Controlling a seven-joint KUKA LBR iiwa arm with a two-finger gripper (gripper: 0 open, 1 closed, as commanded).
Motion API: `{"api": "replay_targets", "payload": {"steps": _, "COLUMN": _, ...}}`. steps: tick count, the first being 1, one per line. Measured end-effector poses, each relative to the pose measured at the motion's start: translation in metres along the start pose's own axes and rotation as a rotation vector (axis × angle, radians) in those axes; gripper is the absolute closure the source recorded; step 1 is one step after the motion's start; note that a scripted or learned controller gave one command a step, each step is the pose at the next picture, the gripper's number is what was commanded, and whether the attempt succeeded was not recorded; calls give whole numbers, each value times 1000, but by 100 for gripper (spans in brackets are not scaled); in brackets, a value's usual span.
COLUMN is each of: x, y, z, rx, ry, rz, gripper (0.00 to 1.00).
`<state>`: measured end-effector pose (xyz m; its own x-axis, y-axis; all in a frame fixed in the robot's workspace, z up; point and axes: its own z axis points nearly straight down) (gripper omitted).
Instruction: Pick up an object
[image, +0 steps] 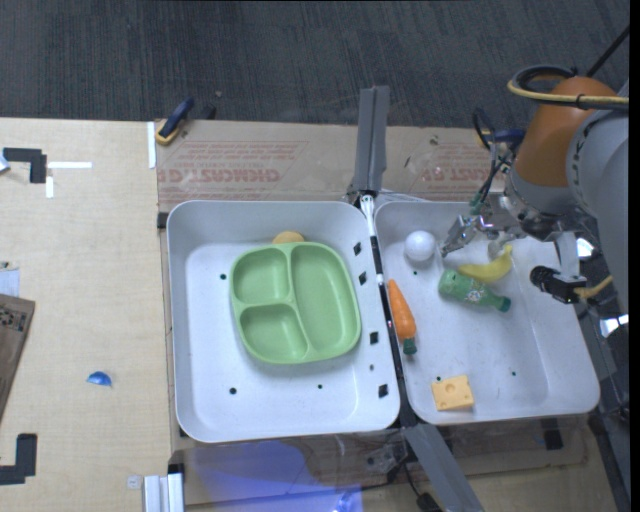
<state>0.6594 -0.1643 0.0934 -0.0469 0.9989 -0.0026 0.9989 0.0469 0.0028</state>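
My gripper (466, 236) hangs over the far part of the right bin (540, 390), open, with nothing between its fingers. A white ball (420, 245) lies just to its left. A yellow banana (492, 268) lies just below and to the right of the fingertips, resting against a green bottle (472, 290) that lies on its side. An orange carrot (402, 312) lies along the bin's left wall. A yellow cheese wedge (453, 392) sits near the front.
The left bin (200, 400) holds a green divided plate (295, 300) with a small yellow object (288, 238) behind its far rim. A raised divider (378, 290) separates the bins. The grey arm with its orange band (555, 135) and cables occupies the right edge.
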Motion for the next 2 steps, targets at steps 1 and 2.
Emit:
{"api": "replay_targets", "payload": {"steps": 1, "x": -14, "y": -39, "z": 1, "rx": 3, "ry": 2, "rz": -52, "gripper": 0}}
{"api": "replay_targets", "payload": {"steps": 2, "x": -14, "y": -39, "z": 1, "rx": 2, "ry": 2, "rz": -52, "gripper": 0}}
